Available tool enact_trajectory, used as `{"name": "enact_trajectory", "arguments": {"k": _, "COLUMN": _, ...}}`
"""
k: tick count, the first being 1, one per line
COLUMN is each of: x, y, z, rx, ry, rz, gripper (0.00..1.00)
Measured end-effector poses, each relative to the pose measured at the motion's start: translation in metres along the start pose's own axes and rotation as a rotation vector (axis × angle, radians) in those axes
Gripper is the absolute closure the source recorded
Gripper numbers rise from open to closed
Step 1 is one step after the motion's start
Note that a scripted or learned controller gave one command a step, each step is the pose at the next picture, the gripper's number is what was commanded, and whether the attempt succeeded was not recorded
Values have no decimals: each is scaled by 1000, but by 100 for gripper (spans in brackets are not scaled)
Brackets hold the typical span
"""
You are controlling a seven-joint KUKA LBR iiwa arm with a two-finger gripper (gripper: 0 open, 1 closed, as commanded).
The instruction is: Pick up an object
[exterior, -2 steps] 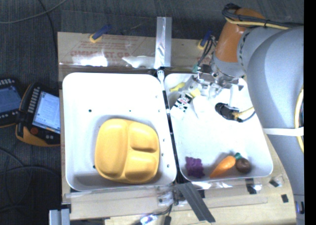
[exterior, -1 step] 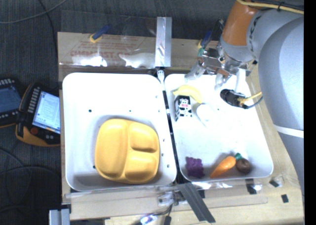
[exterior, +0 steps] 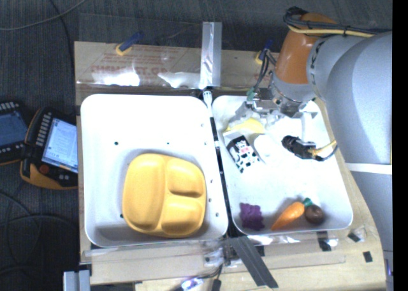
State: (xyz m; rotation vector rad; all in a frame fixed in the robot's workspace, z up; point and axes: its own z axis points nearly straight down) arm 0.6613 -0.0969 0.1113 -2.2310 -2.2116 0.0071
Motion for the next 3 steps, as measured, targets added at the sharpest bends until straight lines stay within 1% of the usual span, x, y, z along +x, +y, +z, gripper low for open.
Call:
{"name": "enact_trajectory", "arguments": {"k": 1, "x": -11, "y": 3, "z": 17, "rx": -22, "ry": 2, "rz": -14, "gripper": 0}}
{"name": "enact_trajectory", "arguments": {"k": 2, "x": -11, "y": 4, "z": 9, "rx": -22, "ry": 0, "rz": -15, "gripper": 100}}
{"name": "enact_trajectory", "arguments": {"k": 3, "x": 29, "y": -74, "z": -100, "rx": -1, "ry": 4, "rz": -75, "gripper": 100}}
